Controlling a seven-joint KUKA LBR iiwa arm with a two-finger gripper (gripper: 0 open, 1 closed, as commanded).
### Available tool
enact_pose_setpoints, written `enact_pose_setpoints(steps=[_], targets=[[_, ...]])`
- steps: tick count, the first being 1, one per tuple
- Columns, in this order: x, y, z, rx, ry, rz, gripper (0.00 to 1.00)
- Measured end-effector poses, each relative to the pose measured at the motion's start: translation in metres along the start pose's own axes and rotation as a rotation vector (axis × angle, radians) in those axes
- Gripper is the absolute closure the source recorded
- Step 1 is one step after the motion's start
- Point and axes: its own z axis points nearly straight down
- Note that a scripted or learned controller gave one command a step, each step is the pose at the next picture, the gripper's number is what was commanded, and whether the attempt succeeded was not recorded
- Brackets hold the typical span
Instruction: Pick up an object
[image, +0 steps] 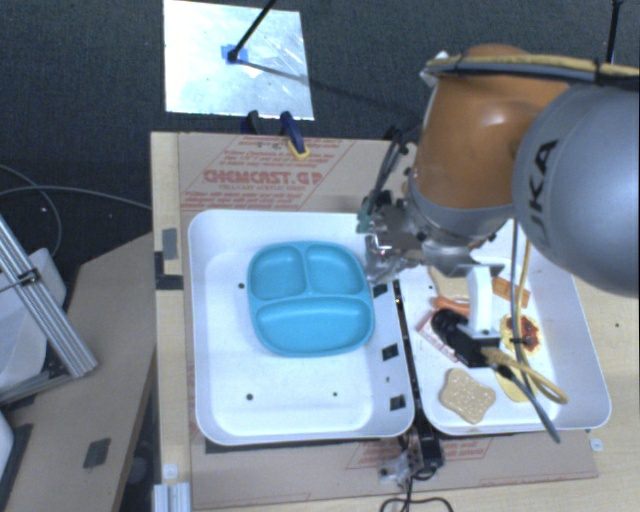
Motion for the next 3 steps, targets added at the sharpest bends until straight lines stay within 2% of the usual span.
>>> enact_pose_setpoints(steps=[1, 2, 3], targets=[[0.001, -0.001, 0.003, 0.005, -0.001, -0.001, 0.00], [0.044, 0.021, -0.043, 0.000, 0.002, -0.005, 0.00], [0.075, -0.009, -0.111, 0.000, 0.004, -0.006, 0.00]])
